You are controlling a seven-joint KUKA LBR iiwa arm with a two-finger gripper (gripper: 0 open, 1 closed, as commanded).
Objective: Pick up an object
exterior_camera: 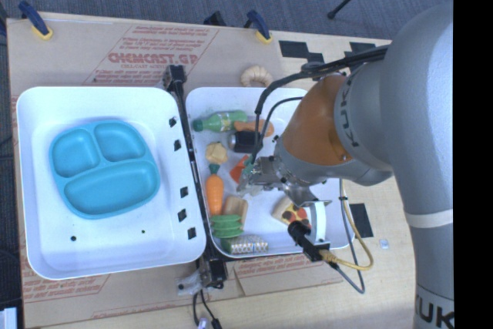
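Carrot (215,194) lies at 9 o'clock of tool (252,175), amid crowded toys in right bin (202,100). Tool opening cannot be told. Neighbours could be nudged; grasp missed.

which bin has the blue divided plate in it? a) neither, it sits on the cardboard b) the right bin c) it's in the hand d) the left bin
d: the blue divided plate lies flat in the left bin by itself, while the small food items such as the orange carrot and the green bottle are in the right bin, where the arm reaches.
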